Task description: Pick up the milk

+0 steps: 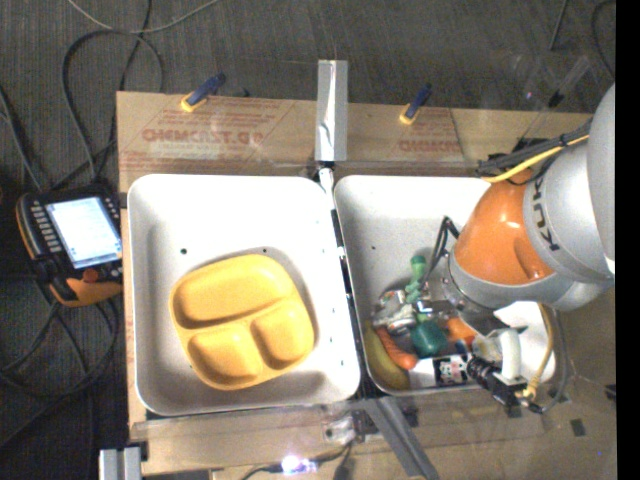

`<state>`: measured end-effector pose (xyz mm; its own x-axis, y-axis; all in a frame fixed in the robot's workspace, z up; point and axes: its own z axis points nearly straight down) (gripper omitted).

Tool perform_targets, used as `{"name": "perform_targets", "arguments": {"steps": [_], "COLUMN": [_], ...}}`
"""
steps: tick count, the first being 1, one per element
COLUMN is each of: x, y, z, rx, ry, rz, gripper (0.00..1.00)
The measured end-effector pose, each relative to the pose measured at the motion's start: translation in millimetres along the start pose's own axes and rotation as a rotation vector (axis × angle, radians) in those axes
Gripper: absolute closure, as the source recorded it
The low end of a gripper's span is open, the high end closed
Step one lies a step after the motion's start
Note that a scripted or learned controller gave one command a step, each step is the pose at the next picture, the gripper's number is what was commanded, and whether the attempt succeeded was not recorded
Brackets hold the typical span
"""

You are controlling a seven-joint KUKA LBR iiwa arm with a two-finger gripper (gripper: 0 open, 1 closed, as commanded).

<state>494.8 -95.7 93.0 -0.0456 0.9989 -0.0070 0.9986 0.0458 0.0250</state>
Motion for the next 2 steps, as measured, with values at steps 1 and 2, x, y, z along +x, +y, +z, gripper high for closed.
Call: {"name": "perform_targets", "arguments": {"steps": [1, 2], "x": [-30.7, -133.1], "y": [118.7, 109.2], "z": [4.7, -27.6], "rx": [0.018, 0.024], "ry": [0.003, 0.006], "rz": [-0.153, -0.219], "gripper": [0.0, 0.0]}}
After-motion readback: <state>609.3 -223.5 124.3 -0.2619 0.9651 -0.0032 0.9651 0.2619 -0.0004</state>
